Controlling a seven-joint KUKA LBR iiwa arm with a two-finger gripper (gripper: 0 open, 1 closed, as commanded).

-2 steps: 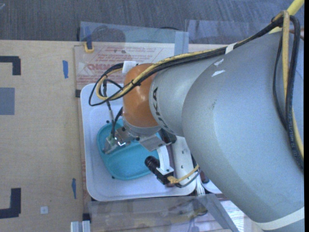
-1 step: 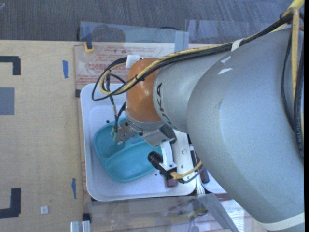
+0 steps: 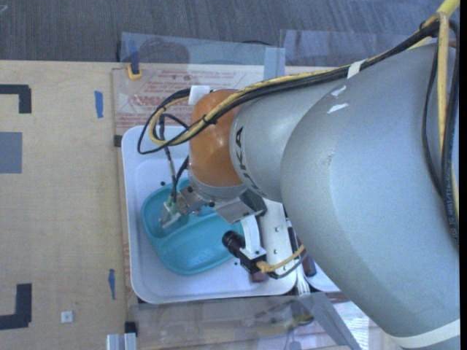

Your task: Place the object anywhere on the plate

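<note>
A turquoise plate (image 3: 188, 250) lies in the white bin (image 3: 139, 173), towards its front. My gripper (image 3: 172, 214) hangs over the plate's left part, below the orange wrist band (image 3: 211, 144). The arm's big grey body covers the right half of the view. The fingertips are too small and cluttered to read, and I make out no separate object between them or on the plate.
The bin's left rim runs next to a wooden bench top (image 3: 58, 195) with black and blue tape marks. Black and yellow cables (image 3: 164, 122) loop above the gripper. A clear plastic wall (image 3: 197, 53) stands behind the bin.
</note>
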